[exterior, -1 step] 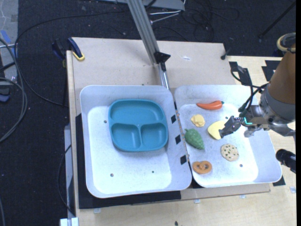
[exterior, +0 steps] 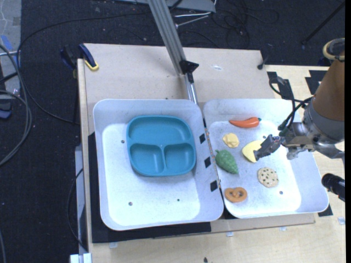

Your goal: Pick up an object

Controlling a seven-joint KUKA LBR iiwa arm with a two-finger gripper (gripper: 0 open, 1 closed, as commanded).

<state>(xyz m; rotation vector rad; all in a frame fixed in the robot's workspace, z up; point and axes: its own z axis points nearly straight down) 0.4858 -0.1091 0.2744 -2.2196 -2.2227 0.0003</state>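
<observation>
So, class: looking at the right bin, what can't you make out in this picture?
- Gripper, camera view: dark and small against the yellow piece; whether its fingers touch or hold that piece cannot be told.
- Yellow piece: its right end is covered by the gripper.
- Arm: cut off by the right edge.
- Pale lump beside the orange pepper: too small to identify.

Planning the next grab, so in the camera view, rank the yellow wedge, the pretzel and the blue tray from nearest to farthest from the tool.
1. Yellow wedge-shaped toy, right at the tool.
2. Orange-brown pretzel toy, lower in the right bin.
3. Blue divided plastic tray, in the left bin.
</observation>
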